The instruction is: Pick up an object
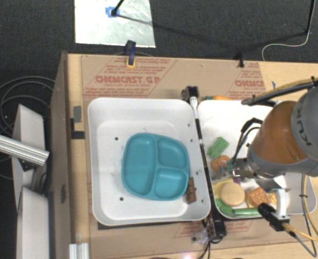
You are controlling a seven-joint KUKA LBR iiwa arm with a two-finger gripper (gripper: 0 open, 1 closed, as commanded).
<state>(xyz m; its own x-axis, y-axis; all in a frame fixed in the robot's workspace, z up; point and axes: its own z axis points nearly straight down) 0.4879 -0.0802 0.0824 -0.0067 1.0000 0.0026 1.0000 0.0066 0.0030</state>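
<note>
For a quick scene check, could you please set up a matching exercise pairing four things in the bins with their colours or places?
Things:
1. divided plate
2. small block
3. round cookie
4. brown piece

Descriptions:
A. green, in the right bin
B. tan, in the right bin near its front
C. teal, in the left bin
D. at the left bin's right wall, beside the plate

Pairs: 1-C, 2-A, 3-B, 4-D

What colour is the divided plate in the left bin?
Teal blue. The divided plate shows clearly in the camera view, lying in the left bin.
</note>
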